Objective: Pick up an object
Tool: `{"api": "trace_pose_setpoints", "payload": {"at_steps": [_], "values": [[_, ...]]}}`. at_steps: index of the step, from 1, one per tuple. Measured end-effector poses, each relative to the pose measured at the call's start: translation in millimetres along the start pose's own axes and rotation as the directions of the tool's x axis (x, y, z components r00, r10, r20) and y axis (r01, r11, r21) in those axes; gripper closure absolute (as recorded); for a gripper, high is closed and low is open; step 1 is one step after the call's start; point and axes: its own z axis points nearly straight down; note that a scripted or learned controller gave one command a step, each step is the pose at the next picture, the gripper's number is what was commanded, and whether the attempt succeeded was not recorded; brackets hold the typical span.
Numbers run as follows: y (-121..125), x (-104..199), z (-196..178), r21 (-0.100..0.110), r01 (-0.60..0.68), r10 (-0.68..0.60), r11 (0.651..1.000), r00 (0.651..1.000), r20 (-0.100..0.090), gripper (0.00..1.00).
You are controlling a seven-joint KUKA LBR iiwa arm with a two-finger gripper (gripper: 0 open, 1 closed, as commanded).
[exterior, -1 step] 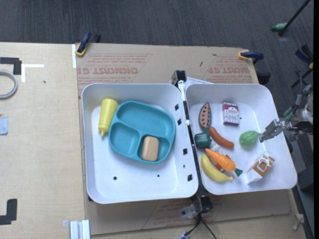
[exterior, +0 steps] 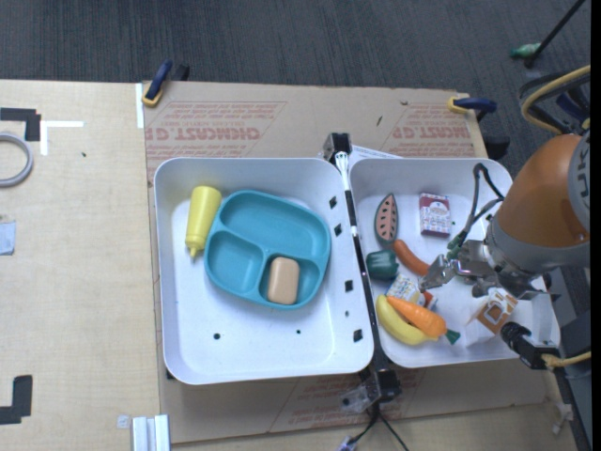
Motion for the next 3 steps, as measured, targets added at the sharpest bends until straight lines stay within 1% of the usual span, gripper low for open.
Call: {"api": "trace_pose_setpoints", "payload": {"at_steps": [1, 2, 3], "values": [[74.4, 43.6, 30.4, -0.001, -0.342, 0.342, 0.94, 0.94, 0.0, 0.0], [74.3, 43.3, 21.1, 0.0, -0.34, 0.34, 0.941, 0.941, 0.002, 1.0], [46.3, 78.4, -131.9, -0.001, -0.407, 0.407, 0.913, 0.913, 0.001, 1.0]]}}
